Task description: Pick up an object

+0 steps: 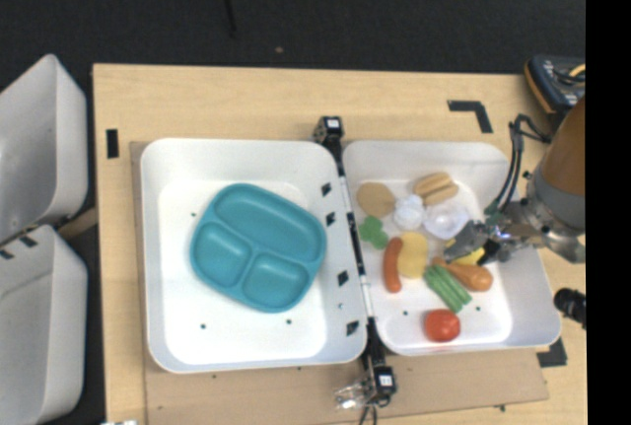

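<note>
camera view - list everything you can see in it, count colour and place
bench: 1, tan wood, under both bins
left bin: 1, white
right bin: 1, white
divided plate: 1, teal, in left bin
tomato: 1, red, right bin near edge
sausage: 1, red-orange, right bin
green toy veg: 1, green, above the tomato
bun: 1, tan, far side of right bin
arm: 1, grey and orange, right side
gripper: 1, dark, over right bin toys
</note>
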`<state>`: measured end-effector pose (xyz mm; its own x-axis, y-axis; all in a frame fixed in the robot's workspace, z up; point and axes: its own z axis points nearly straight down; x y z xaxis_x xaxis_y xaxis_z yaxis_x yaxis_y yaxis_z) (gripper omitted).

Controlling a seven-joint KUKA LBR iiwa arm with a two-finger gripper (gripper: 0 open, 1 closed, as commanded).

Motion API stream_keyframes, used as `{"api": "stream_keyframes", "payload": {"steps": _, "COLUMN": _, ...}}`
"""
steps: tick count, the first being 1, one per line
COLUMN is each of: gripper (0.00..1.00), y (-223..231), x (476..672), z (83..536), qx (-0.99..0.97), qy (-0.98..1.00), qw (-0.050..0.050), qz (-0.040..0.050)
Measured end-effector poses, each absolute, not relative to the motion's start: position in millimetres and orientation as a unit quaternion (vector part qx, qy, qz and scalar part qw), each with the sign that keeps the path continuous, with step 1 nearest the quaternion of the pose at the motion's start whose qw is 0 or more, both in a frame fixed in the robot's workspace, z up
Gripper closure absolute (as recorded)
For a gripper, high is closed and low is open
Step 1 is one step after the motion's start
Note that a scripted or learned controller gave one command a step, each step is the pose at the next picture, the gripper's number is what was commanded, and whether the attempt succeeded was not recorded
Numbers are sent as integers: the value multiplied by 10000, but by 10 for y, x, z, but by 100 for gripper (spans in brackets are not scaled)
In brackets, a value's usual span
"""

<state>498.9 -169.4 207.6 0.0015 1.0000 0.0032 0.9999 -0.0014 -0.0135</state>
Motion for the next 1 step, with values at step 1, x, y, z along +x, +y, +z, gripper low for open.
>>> {"api": "stream_keyframes", "payload": {"steps": 1, "gripper": 0, "y": -1691, "x": 5016, "z": 2132, "qx": -7065, "qy": -7077, "qw": 10, "qz": 6}}
